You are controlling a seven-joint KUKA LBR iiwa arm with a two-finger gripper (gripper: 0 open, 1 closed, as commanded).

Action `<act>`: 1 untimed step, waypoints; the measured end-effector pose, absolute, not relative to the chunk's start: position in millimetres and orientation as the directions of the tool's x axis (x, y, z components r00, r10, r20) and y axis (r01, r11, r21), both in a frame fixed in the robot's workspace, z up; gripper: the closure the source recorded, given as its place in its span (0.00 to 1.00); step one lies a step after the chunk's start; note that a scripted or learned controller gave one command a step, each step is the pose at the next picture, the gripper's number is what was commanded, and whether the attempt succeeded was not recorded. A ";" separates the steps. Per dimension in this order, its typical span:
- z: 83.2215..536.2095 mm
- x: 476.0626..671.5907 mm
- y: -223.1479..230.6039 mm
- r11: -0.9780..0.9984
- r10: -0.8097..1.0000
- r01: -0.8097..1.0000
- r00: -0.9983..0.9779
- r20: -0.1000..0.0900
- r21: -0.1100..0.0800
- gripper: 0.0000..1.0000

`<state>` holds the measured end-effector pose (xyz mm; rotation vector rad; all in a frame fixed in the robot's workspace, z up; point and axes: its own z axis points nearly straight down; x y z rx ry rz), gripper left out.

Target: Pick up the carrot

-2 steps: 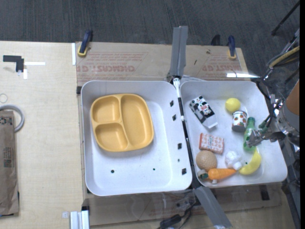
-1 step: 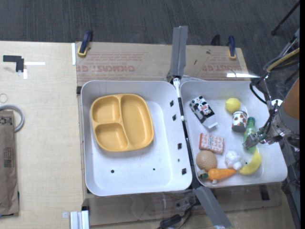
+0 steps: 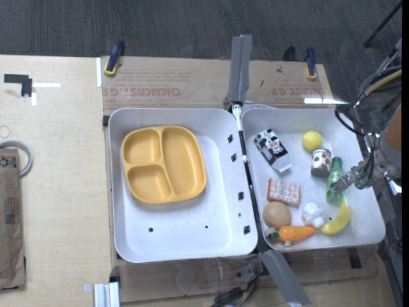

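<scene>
- Dark grey carpet runs behind a pale wooden bench point(image 3: 51, 139), seen from above at a slant.
- At far left on the bench lies a brown paper bag point(image 3: 9, 216).
- Next comes the left bin point(image 3: 185, 235), white and shallow, holding a yellow divided plate point(image 3: 164, 164).
- The right bin point(image 3: 358, 235) sits just beside it, and its contents are crowded together.
- Toward its back are a black-and-white carton point(image 3: 271, 149), a yellow ball point(image 3: 312, 140) and a small can point(image 3: 321, 163).
- In the middle lies an orange packet point(image 3: 284, 192), with a brown round item point(image 3: 277, 213) just in front of it.
- The carrot point(image 3: 297, 233) lies at the bin's front edge, touching the brown item. Its long axis runs almost left to right, pointed tip to the right.
- A banana point(image 3: 339, 220) curves just right of the carrot's tip, and a green bottle point(image 3: 334, 181) stands above it.
- The gripper point(image 3: 350, 181) sits at the bin's right side, beside the bottle. I cannot tell how its jaws stand.
- By my judgement, the carrot lies forward and to the left of the gripper, past the banana and bottle.
</scene>
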<state>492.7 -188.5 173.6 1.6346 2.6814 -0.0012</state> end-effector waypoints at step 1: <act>173.7 492.7 -188.6 0.458 0.889 0.889 -0.458 -0.001 0.000 0.00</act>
